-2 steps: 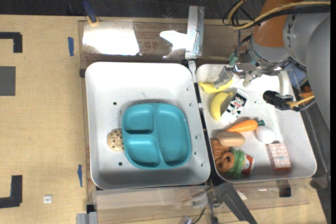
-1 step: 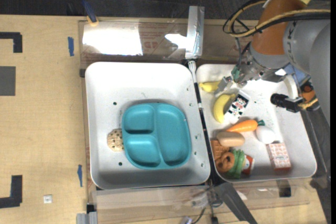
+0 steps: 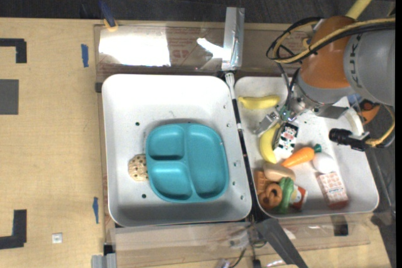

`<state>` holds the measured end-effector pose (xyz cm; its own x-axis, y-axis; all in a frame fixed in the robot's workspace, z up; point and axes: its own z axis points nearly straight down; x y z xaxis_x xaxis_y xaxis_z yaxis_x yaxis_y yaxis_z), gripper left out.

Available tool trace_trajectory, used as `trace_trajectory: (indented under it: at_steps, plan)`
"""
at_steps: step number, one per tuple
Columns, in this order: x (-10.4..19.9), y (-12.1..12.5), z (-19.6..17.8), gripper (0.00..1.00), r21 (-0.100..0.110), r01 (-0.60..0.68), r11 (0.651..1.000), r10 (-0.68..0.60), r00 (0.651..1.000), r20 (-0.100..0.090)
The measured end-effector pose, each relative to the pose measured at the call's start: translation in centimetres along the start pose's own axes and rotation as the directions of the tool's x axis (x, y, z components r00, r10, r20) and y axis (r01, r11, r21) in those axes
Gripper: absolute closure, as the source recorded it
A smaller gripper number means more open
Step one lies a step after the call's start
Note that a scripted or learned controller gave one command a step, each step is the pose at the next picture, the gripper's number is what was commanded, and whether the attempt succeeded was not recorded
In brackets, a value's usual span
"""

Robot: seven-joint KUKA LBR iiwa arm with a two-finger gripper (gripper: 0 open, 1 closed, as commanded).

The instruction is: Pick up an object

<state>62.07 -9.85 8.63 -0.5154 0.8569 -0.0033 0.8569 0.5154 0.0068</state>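
- Camera view, from above: you see the grey arm w/ orange band reaching in from the right, its end effector (image 3: 281, 117) low over the right bin (image 3: 367, 188), at the upper left of the pile.
- Fingers: can't tell if spread or clenched; too small and cluttered to read.
- Right bin holds the pickable items: a banana (image 3: 268, 142) just below the end effector, a second yellow piece (image 3: 257, 102) near the bin's top-left corner, a carrot (image 3: 299, 156), a white egg-like item (image 3: 324, 164), a pretzel (image 3: 272, 194), and a red-and-white packet (image 3: 331, 189).
- Left bin (image 3: 119, 97) carries a teal divided plate (image 3: 186, 161); a cookie (image 3: 137, 167) touches its left edge.
- Both bins sit side by side on the desk (image 3: 44, 135).
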Motion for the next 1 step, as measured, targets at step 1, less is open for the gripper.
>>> trace_trajectory:
  at_steps: [1]
  plan:
    - [2.38,-5.11,-0.10,0.00,-0.001,-0.113,0.994,0.113,0.994,0.000]
